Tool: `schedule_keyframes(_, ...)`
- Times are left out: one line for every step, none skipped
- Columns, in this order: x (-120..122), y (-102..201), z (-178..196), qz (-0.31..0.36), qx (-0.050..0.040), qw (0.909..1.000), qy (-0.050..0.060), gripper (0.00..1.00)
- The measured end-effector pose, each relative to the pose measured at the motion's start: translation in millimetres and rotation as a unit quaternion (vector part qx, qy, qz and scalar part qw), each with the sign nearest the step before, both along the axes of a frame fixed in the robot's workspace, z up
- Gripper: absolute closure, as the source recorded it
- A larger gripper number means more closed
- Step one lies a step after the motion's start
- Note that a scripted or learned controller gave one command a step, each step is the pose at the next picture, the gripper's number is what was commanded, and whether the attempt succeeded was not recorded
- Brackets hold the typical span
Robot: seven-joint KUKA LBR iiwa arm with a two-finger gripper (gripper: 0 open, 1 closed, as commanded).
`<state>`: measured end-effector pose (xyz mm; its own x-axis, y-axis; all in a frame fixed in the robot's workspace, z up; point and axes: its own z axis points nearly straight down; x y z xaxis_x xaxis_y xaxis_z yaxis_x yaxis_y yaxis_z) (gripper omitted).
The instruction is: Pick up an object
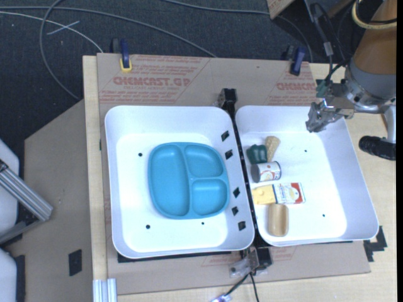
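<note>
One small can [267, 171] lies sideways, long axis left-right.

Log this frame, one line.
gripper: above right bin back edge, holding nothing | small can, yellow box: right bin, untouched | blue divided plate: left bin

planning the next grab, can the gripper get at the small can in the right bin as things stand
Probably yes: the gripper hangs over the right bin, and the can lies uncovered, though crowded by neighbouring items.

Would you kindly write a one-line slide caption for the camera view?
Arm's hand over the right bin's far edge; small items cluster at its left; a blue tray sits in the left bin.
</note>
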<state>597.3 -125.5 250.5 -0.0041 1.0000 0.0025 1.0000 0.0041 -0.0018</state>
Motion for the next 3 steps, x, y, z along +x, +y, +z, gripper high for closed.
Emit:
schedule_keyframes(-17.1,60.4,-4.9,0.001,0.0007,1.0000,0.001,1.00)
schedule_keyframes(-36.5,116.1,-17.8,0.001,0.0007,1.0000,0.001,1.00)
schedule_keyframes(-55.2,173.5,-15.0,0.001,0.0005,1.0000,0.001,1.00)
